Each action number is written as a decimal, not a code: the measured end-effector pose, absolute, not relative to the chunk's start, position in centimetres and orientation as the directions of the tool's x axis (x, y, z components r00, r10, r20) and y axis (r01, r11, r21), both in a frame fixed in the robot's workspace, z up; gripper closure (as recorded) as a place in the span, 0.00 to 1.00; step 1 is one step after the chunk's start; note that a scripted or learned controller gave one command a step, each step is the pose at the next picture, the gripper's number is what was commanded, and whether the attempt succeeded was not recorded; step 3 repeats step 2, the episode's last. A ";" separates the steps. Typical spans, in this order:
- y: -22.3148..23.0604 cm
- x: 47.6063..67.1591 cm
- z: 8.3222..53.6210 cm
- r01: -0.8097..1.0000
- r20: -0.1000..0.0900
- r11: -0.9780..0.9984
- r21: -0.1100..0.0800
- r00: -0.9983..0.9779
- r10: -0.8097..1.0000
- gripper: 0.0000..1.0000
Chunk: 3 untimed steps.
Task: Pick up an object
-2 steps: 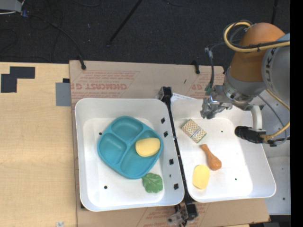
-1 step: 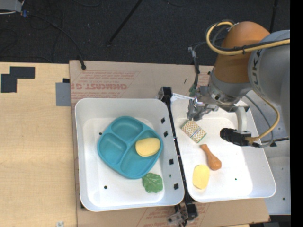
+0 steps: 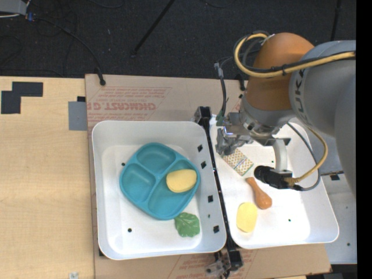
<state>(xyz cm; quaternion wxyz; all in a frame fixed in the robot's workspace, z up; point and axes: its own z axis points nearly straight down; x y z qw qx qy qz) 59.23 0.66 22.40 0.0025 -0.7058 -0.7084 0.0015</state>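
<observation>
Arm bent low over the right bin's far-left corner

The gripper (image 3: 228, 141) points down beside a patterned packet (image 3: 239, 163); I cannot tell its grasp. An orange-brown utensil (image 3: 259, 193) and a yellow piece (image 3: 246, 217) lie nearer in the right bin (image 3: 314, 225).

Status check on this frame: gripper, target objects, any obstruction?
Gripper low at right bin's left edge, over checkered block; grip unconfirmed. Orange handled tool and yellow piece lie loose nearby. Divider wall close alongside.
</observation>
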 end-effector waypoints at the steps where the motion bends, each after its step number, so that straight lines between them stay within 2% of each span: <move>1: 6.1 57.7 21.5 1.000 0.001 0.004 -0.006 -0.004 1.000 1.00; 2: 10.7 56.3 22.4 1.000 0.001 0.005 -0.005 -0.005 1.000 1.00; 3: 10.7 56.3 22.4 1.000 0.001 0.005 -0.005 -0.005 1.000 1.00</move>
